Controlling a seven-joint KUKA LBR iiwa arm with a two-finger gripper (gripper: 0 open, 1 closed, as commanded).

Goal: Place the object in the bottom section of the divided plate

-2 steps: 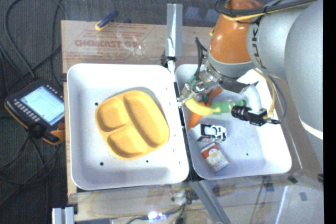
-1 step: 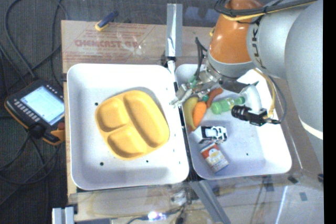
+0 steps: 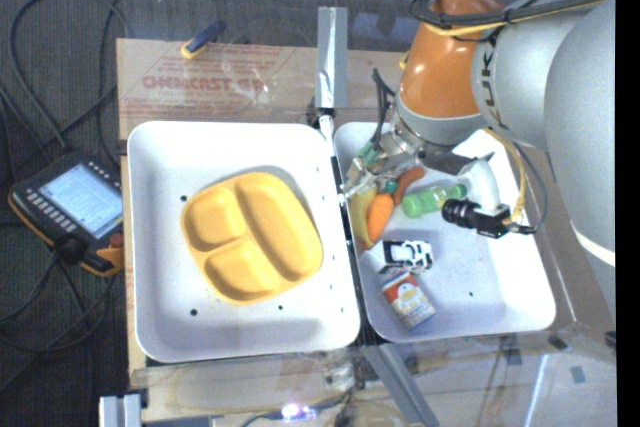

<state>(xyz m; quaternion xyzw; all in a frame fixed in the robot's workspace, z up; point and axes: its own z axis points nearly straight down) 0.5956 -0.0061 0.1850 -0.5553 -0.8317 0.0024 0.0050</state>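
You are at the picking stage — nothing has reached the yellow divided plate [image 3: 252,235] yet, which sits in the left bin [image 3: 150,315] with all three sections bare. The gripper [image 3: 385,177] is down in the right bin [image 3: 520,305], at the bin's upper-left corner, right over a cluster of small things: a toy carrot [image 3: 380,215], a green bottle [image 3: 430,202] beside it, and something yellow along the bin's left wall. Whether the gripper grasps anything, you cannot tell from this angle; the wrist hides it, so treat the object as lying in the right bin, most likely the carrot just below the gripper.

Further down the same bin lie a black-and-white toy car [image 3: 407,255] and a small carton [image 3: 408,303], both well apart from the gripper.

Your next move calls for a confirmed grasp first — lift and check that something comes up. Then carry it left over the wall between the bins and lower it into the plate's bottom section, the compartment nearest the lower edge of the view.
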